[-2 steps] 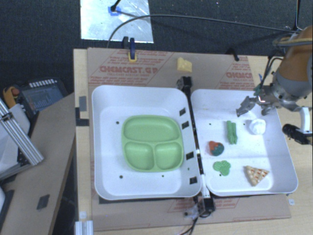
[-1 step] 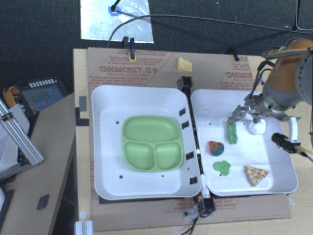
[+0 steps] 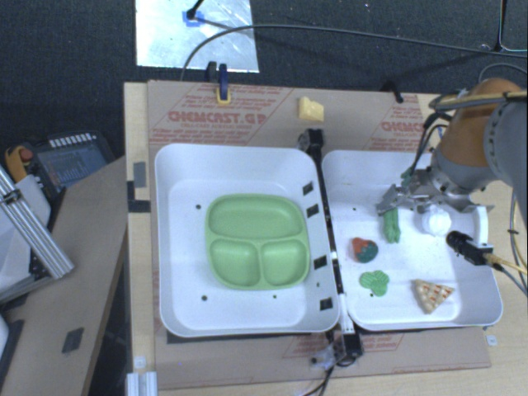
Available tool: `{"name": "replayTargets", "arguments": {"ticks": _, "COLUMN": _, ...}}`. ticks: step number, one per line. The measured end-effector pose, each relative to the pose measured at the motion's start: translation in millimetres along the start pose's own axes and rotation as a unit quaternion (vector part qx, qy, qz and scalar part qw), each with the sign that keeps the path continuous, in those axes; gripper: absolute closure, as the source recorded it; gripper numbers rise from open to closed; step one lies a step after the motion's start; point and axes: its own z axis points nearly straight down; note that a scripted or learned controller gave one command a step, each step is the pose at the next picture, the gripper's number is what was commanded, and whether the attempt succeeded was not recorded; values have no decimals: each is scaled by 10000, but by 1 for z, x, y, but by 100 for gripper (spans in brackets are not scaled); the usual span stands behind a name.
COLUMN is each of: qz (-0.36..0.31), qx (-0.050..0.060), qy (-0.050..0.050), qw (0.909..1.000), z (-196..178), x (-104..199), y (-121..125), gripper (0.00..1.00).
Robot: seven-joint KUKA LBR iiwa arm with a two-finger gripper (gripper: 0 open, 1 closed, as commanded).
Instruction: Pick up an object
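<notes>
The right bin [image 3: 346, 180] holds several small items. A green pickle-shaped piece [image 3: 391, 226] lies near its middle, with a red and teal piece [image 3: 364, 249] to the left below it. A green broccoli-like piece [image 3: 375, 282] and a pizza slice [image 3: 431, 294] lie toward the front, and a white round piece [image 3: 436, 221] sits to the right. My gripper [image 3: 396, 201] reaches in from the right and hangs low, right at the upper end of the green pickle piece. The orange band [image 3: 464, 139] shows above the wrist.
The left bin [image 3: 177, 221] holds a green divided plate [image 3: 255, 242]. A yellow block [image 3: 311, 108] lies on the cardboard behind the bins, and a blue and yellow clamp [image 3: 221, 83] is at the back edge. Black clips line the divider [image 3: 323, 238] between the bins.
</notes>
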Motion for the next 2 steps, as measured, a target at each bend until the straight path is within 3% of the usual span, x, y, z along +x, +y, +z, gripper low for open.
{"name": "replayTargets", "arguments": {"ticks": 1, "qz": 1, "qx": -8, "qy": -19, "qw": 10000, "z": -12, "x": -2, "y": 0, "gripper": 100}}
{"name": "replayTargets", "arguments": {"ticks": 2, "qz": 11, "qx": -14, "qy": -24, "qw": 10000, "z": -58, "x": 1, "y": 7, "gripper": 100}}
